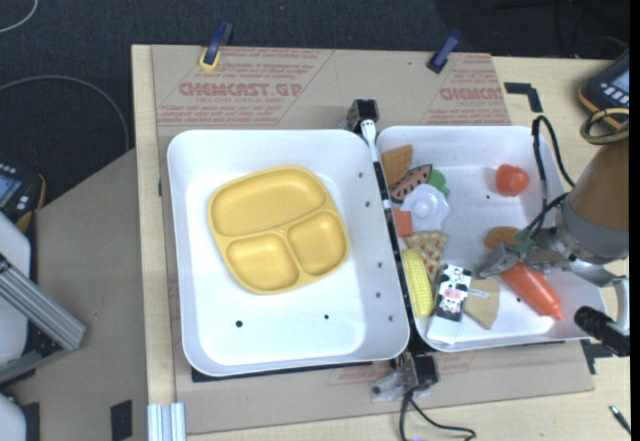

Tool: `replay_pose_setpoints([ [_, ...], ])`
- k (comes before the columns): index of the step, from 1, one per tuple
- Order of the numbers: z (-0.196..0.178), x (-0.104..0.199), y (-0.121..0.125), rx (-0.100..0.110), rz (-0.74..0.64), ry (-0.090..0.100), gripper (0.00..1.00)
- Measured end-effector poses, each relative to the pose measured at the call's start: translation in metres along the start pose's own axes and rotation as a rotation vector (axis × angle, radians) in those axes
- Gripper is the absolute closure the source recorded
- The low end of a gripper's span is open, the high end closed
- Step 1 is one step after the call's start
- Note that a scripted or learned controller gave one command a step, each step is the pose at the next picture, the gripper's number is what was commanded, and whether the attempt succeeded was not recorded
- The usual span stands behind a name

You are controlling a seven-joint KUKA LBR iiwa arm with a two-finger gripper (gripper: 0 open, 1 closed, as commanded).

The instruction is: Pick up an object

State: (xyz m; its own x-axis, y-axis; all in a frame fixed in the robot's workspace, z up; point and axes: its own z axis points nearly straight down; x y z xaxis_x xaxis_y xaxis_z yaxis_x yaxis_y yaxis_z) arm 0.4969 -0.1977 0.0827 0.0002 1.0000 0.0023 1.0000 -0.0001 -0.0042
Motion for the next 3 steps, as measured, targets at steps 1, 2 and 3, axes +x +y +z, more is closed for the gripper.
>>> replay_pose_setpoints([
  [1, -0.014, -0.001, 0.002, -0.009, 0.001, -0.004, 1.00],
  [2, -0.070, -0.011, 0.001, -0.009, 0.001, -0.006, 1.00],
  [3, -0.131, -0.013, -0.005, -0.012, -0.001, -0.006, 1.00],
])
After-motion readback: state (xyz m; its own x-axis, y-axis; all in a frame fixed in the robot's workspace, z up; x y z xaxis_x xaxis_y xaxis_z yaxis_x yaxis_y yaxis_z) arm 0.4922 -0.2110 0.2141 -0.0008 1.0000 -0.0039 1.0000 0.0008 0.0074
